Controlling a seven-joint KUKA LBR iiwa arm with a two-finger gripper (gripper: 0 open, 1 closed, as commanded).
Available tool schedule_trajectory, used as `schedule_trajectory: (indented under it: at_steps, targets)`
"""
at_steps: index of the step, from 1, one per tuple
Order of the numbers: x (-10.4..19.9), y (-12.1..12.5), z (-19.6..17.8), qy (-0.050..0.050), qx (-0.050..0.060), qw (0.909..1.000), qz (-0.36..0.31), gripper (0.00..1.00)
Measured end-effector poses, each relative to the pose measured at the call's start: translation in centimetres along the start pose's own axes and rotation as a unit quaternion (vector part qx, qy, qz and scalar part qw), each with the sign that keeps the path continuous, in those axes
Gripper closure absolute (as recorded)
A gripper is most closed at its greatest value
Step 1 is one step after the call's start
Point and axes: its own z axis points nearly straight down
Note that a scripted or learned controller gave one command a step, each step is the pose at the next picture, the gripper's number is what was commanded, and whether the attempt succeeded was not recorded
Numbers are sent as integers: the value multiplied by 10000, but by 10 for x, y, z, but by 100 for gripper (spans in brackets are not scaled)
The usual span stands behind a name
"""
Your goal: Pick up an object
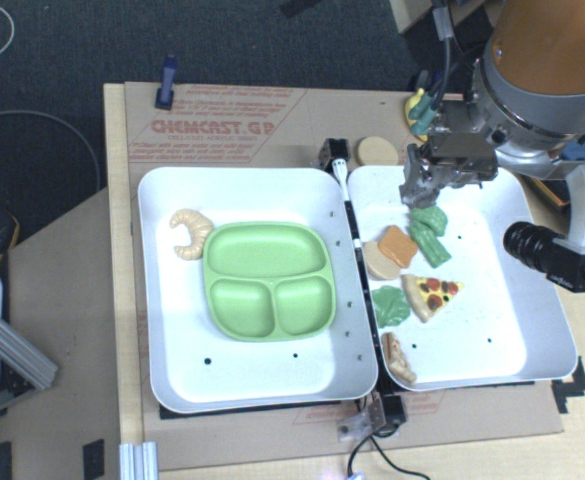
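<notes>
The gripper [419, 196] is seen at the upper left part of the right bin [502, 268], hanging from the grey arm [537, 88] that reaches in from the right. Whether it is wide, narrow or closed on anything cannot be told from this angle, since its tip is lost against the dark metal above it. Its lower end is placed directly over the top of a green toy piece [431, 233], a long leafy-looking item that lies slanted in the bin; contact between the two cannot be confirmed.

Just left of the green piece, an orange and tan sandwich-like toy [390, 250] is found, resting against the bin's left wall. Below it, a toy pizza slice [431, 294] is laid with its point toward the right, and a second, smaller green item [391, 308] is set touching the slice's left side. Near the bin's lower left corner a small brown and cream toy [396, 356] is seen.

In the left bin [172, 358], a pale green divided plate [269, 278] with three compartments is placed near the middle. A tan croissant toy [191, 232] is laid at the plate's upper left corner, touching or nearly touching its rim.

Both bins are borne on a cardboard sheet [222, 123] printed with red lettering.
</notes>
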Motion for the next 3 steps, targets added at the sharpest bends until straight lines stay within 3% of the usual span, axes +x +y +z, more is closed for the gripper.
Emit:
schedule_trajectory:
  at_steps: [1,2,3]
  targets:
    - [-58,-2,71,-23,71,10000,57,100]
    - [-108,-5,176,-19,100,9999,64,100]
    - [-39,-4,236,3,88,10000,-1,100]
